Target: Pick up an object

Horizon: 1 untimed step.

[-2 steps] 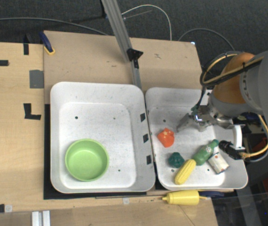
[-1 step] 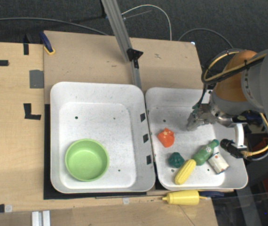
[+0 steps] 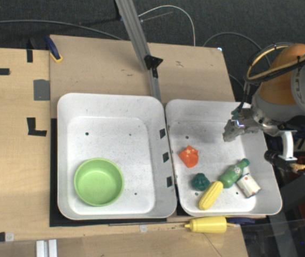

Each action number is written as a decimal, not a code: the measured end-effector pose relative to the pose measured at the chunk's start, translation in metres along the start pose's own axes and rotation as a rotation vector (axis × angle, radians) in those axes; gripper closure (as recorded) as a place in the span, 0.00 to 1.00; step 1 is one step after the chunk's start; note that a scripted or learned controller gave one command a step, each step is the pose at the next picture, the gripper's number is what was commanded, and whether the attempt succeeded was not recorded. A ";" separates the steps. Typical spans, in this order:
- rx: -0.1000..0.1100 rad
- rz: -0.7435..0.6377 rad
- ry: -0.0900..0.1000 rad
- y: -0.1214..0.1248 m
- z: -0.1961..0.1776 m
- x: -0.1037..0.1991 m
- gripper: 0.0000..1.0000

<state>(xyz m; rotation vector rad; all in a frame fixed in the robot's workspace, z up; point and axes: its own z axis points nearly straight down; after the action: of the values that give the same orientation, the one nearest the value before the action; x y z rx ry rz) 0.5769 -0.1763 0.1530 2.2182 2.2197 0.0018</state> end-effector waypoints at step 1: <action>-0.002 -0.002 0.000 0.000 -0.062 0.006 1.00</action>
<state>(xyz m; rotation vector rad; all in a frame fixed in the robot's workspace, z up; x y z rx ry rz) 0.5770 -0.1704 0.2149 2.2153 2.2206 0.0038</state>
